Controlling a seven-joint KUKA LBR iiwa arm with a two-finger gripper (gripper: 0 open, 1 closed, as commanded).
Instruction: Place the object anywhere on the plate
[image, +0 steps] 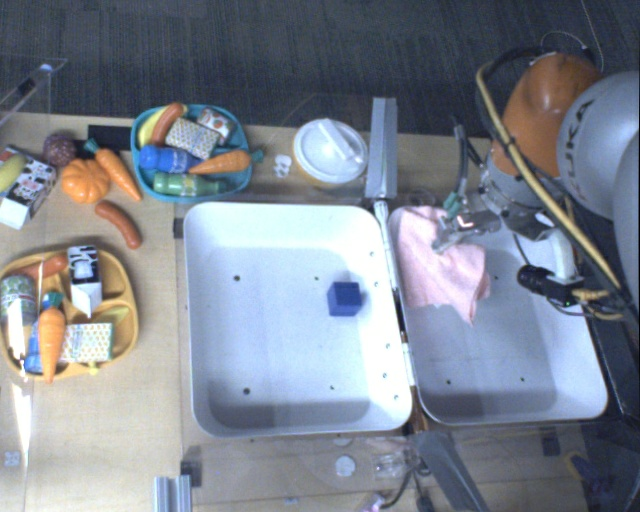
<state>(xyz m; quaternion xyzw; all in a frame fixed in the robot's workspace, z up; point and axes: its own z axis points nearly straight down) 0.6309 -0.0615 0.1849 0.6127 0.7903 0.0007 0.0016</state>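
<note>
A pink cloth lies bunched in the right bin's far left corner, with one edge draped against the wall between the bins. My gripper reaches in from the right and sits on the cloth's upper part, its fingers pinched on a fold of the fabric. A small blue cube rests near the middle of the left bin. On the bench at far left, a yellow plate carries several toy foods.
A blue bowl of toy food and a white lidded container stand behind the left bin. A toy pumpkin, carrot and sausage lie on the bench at left. The arm's cables hang over the right bin.
</note>
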